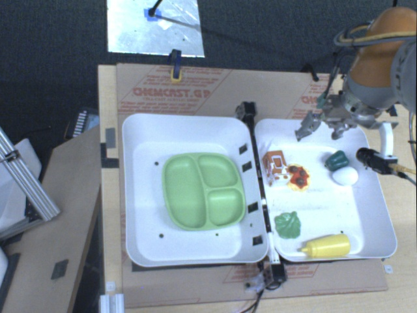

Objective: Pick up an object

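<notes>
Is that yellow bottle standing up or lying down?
Lying down. The yellow bottle rests on its side along the front of the right bin, its length running across the floor, beside a green toy.

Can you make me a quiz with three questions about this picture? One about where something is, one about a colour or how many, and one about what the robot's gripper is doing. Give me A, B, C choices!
1. Where is the green divided plate?
A. In the left bin
B. In the right bin
C. On the cardboard outside the bins

2. What colour is the bottle lying at the near edge of the right bin?
A. Blue
B. Yellow
C. Pink

3. What is the gripper doing?
A. Holding the bottle
B. Holding the plate
C. Open over the far edge of the right bin, holding nothing

Answers:
1. A, the plate lies alone in the left bin.
2. B, the bottle is plainly yellow.
3. C, its fingers are spread with nothing between them.
</notes>
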